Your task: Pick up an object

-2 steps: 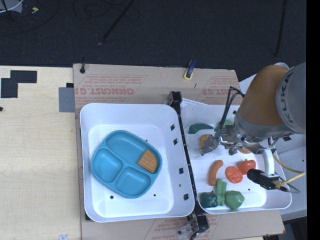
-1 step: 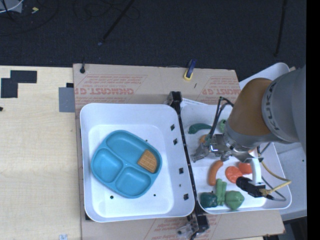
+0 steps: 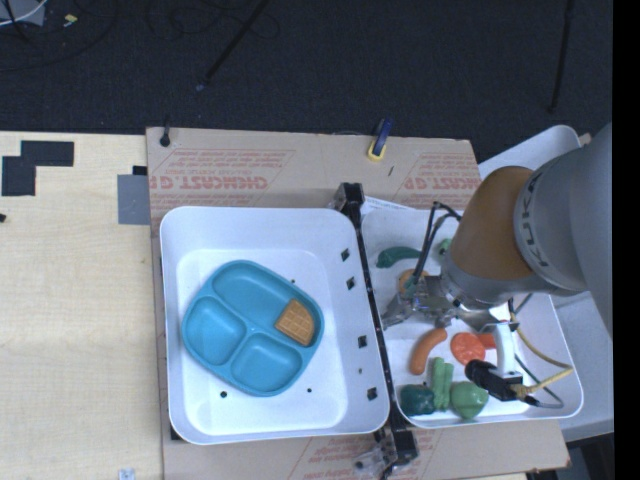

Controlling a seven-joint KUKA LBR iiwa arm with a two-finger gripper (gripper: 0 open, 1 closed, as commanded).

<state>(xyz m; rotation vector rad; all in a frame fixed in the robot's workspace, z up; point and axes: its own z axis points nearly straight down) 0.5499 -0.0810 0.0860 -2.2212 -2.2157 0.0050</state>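
While the arm leans in from the right over the right-hand bin, its pincer hangs low near that bin's left side, just beside the divider between the two bins. The metal parts at its tip are small and tangled with cables, so I cannot tell whether it is released or clenched, and nothing can be seen gripped in it.

The nearest candidate for the pick is the orange sausage-shaped piece. It lies just below the pincer and slightly to its right, toward the near rim of the bin. Its long axis runs on a slant, from lower left up to upper right, so its upper end points roughly toward the pincer tip. My judgement is that a short move toward the near rim and a closing direction set across that slant, not along it, would give the best hold.

Other toys crowd close by: a red-orange lump just to its right, a green upright piece and a darker teal lump below it, and a light green lump beside those. A dark green curved piece lies above the pincer, toward the far side of the bin. The crowding could make a clean grip awkward.

In the left bin sits a blue divided plate with a tan waffle-like piece in one compartment, well apart from the pincer across the divider.
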